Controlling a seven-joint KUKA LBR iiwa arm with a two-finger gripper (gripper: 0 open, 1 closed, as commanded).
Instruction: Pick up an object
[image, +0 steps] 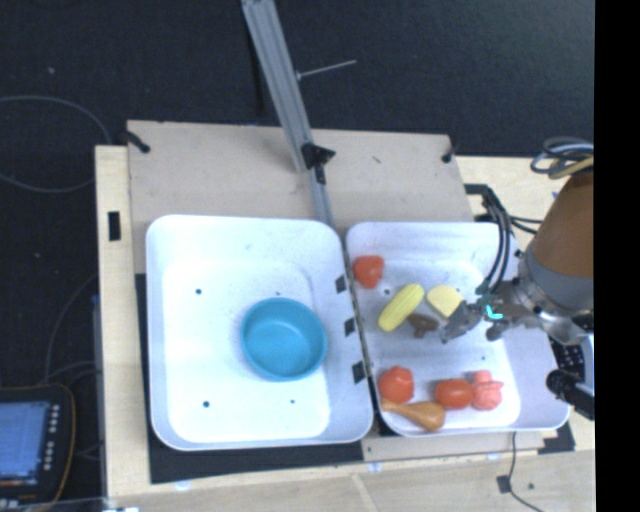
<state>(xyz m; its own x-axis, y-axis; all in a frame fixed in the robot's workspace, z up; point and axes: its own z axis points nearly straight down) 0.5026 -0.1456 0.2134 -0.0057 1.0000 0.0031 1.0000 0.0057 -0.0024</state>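
A: Nearest the lens, the grey mast (285, 85) runs down from the top edge toward the seam between the two bins. Log it and move on. Where does the gripper (458, 328) sit?

B: Low over the right bin (420, 242), arm entering from the right. Finger spread is blurred and partly masked by the wrist; I cannot tell how wide it stands. Nothing visibly sits between the tips.

A: Closest candidate?

B: Yellow block (444, 300), just beside the gripper, up and slightly left of it. A small dark brown piece (424, 324) lies immediately left of the tips, possibly touching; too small to confirm.

A: And the corn cob (400, 306)?

B: Further left of the gripper, beyond the brown piece. Long axis runs diagonally, lower-left to upper-right.

A: Other items?

B: Two tomatoes (397, 384) and a pink toy (486, 391) sit below the gripper, a pear (418, 413) below-left, a red pepper (369, 269) up-left. Blue bowl (283, 338) is well apart, far left in the left bin (200, 250).

A: Judgement?

B: Shortest move is a small shift left. For the cob, the fingers should close across that diagonal.
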